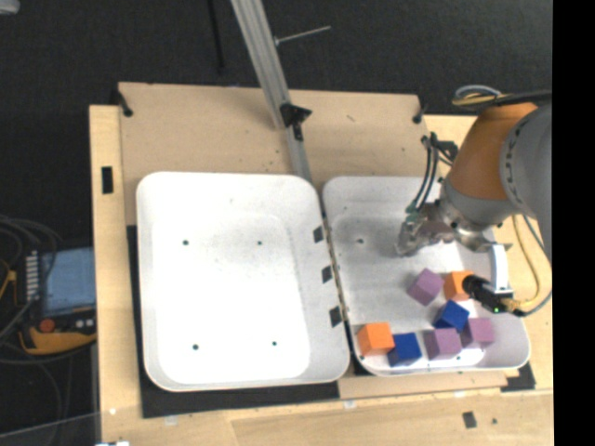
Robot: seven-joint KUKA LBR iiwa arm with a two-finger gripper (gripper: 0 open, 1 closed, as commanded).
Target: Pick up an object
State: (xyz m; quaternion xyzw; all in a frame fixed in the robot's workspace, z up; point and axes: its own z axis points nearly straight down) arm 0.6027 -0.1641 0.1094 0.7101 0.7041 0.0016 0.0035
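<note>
The tool (414,238) hangs over the middle of the right bin (372,203), above bare white floor, and whether it is released or clenched cannot be told from this slanted view; nothing shows in its grasp. The candidates for picking all lie toward the bin's near right corner: a purple cube (425,286) stands alone just below the tool, an orange cube (376,337) and a blue cube (405,349) sit touching by the near wall, and another blue cube (453,316) is packed close with two more purple cubes (442,343) and a partly hidden orange block (455,284). The likeliest failure, as I judge it, is a descent where the tool now stands, which would close on nothing. A reach into the crowded corner risks pinching two cubes at once or nudging one against the wall so it slips aside. The lone purple cube looks the safest target. The left bin (167,249) plays no part.
</note>
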